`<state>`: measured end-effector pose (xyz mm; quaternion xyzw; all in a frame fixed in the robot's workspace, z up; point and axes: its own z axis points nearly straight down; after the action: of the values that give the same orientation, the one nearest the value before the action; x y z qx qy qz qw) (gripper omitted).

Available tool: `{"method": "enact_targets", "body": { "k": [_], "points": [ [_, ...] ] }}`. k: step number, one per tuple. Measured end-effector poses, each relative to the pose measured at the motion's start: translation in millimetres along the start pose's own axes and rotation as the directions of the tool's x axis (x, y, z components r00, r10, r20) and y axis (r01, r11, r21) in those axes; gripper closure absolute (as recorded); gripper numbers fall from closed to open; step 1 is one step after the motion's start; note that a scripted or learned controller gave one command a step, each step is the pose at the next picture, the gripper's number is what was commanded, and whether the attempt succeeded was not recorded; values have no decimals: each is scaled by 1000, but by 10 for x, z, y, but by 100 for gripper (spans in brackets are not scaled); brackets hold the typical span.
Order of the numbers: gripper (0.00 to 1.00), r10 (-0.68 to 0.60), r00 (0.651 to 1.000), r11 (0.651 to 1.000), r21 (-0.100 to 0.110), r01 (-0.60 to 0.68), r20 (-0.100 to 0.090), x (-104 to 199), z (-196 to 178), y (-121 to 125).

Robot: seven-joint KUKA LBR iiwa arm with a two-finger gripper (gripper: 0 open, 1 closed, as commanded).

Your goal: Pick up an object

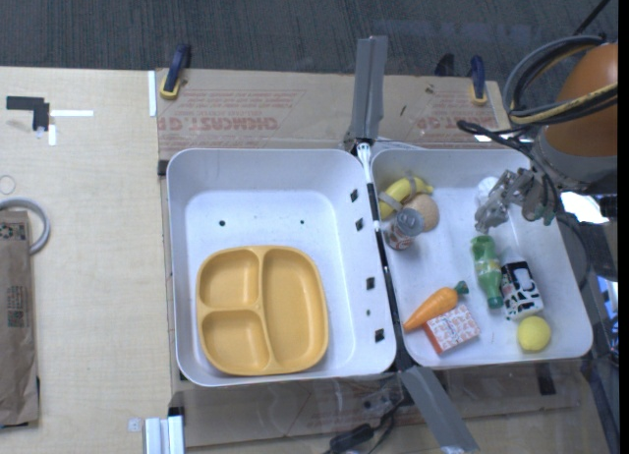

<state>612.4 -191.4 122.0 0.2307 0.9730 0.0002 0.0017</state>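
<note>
The right bin (565, 255) holds several items: a yellow banana (407, 190), a tan round object (421, 213) beside a small jar (400, 231), a green bottle (486, 269), an orange carrot (433, 307), a red-and-white box (452, 328), a black-and-white carton (521, 289) and a yellow lemon (534, 334). My gripper (499, 200) hangs over the upper right part of this bin, just above the green bottle's top. Nothing shows between its fingers.
The left bin (197, 187) holds a yellow three-compartment plate (263, 310). A grey divider bar (370, 88) stands between the bins at the back. Cardboard lies behind the bins. A brown paper bag (15, 314) lies at the far left of the bench.
</note>
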Motion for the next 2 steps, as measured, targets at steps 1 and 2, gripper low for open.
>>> {"method": "enact_targets", "body": {
  "k": [1,2],
  "points": [
    [0,-87,996,996,0,87,3,56,-1077,-376],
    [0,-368,930,930,0,368,1,-187,99,-79]
  ]
}}
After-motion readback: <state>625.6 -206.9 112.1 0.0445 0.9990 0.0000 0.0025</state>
